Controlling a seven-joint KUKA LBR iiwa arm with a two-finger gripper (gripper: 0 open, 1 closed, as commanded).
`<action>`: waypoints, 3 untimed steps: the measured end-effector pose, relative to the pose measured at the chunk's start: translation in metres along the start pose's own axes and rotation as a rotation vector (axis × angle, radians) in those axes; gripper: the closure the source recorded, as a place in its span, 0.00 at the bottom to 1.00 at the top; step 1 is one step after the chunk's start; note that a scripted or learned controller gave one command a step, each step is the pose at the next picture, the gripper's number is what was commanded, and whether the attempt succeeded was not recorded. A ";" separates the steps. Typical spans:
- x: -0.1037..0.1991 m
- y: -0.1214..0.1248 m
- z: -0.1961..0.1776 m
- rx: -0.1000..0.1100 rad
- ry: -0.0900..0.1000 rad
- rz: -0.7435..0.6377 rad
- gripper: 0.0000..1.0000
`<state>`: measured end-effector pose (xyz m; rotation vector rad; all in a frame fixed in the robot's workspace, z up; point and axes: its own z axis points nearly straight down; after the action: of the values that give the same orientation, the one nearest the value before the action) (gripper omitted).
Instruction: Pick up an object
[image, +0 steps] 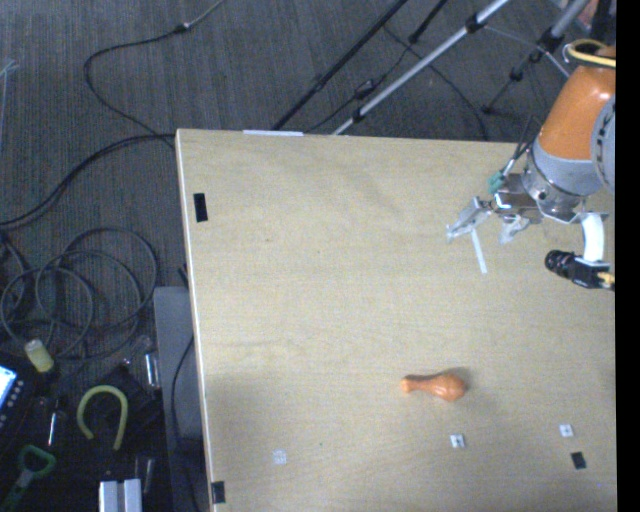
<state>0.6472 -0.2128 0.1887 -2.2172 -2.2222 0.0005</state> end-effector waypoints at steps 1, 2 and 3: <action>-0.010 0.022 0.037 -0.001 -0.007 -0.158 0.00; -0.010 0.022 0.104 -0.001 -0.004 -0.698 0.00; -0.009 0.023 0.094 -0.004 -0.006 -0.697 1.00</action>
<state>0.6701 -0.2214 0.0947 -1.3279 -2.8528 0.0013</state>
